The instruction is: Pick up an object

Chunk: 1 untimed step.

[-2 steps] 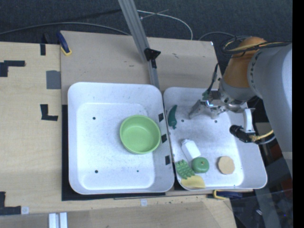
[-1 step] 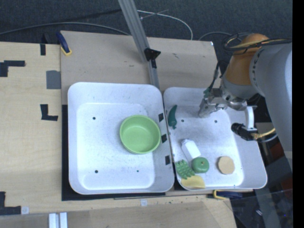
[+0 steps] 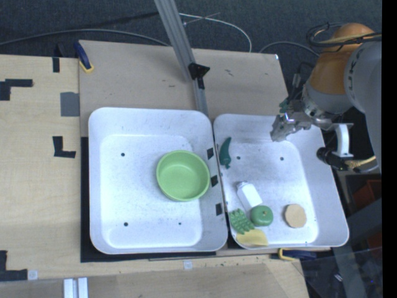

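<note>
- Camera view: the gripper point(image 3: 284, 129) hangs over the far right corner of the right bin point(image 3: 322, 185), with the grey arm point(image 3: 347, 73) reaching in from the right; nothing shows between the jaws, and whether they are spread or pressed together I cannot tell, the tip being small and dark against the bin wall.
- The candidates lie in the right bin, all nearer the camera than the gripper and mostly to its left in the view; the white bottle point(image 3: 249, 195) lies near the bin's middle, its long axis slanting from upper left to lower right; just beyond it toward the near rim sit the green round piece point(image 3: 262, 215), the tan disc point(image 3: 295, 215), the green ridged piece point(image 3: 239, 220) and a yellow piece point(image 3: 255, 238) against the near wall.
- The dark green item point(image 3: 224, 152) lies by the bin's left wall, long axis roughly upright in the view, well apart from the gripper.
- The green bowl point(image 3: 182, 176) sits alone in the left bin point(image 3: 111, 166), farthest from the gripper.
- Hard to make out: the fingertips; the yellow piece's shape; where the ridged piece ends and the yellow one begins.
</note>
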### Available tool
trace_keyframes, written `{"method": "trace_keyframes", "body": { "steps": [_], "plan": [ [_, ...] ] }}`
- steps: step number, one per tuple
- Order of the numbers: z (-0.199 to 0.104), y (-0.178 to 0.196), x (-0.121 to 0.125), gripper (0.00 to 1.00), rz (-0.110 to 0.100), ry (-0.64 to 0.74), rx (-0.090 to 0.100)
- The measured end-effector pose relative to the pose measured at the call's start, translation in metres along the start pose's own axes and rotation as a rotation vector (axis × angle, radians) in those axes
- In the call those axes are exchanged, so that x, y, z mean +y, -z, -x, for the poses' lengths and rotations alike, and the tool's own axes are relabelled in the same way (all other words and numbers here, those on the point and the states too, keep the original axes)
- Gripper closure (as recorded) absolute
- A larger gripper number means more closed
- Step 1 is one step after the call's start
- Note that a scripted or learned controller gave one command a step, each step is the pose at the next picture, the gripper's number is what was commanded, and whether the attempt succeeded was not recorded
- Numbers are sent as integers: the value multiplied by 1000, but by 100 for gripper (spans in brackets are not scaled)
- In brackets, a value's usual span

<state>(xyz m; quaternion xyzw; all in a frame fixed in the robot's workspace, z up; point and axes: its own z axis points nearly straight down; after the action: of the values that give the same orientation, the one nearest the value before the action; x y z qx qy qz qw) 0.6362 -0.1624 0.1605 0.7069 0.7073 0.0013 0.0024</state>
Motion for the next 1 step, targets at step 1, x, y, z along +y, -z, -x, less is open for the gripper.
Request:
{"method": "trace_keyframes", "body": {
  "steps": [1],
  "plan": [
    [10, 52, 3, 100, 0, 1, 0]
  ]
}}
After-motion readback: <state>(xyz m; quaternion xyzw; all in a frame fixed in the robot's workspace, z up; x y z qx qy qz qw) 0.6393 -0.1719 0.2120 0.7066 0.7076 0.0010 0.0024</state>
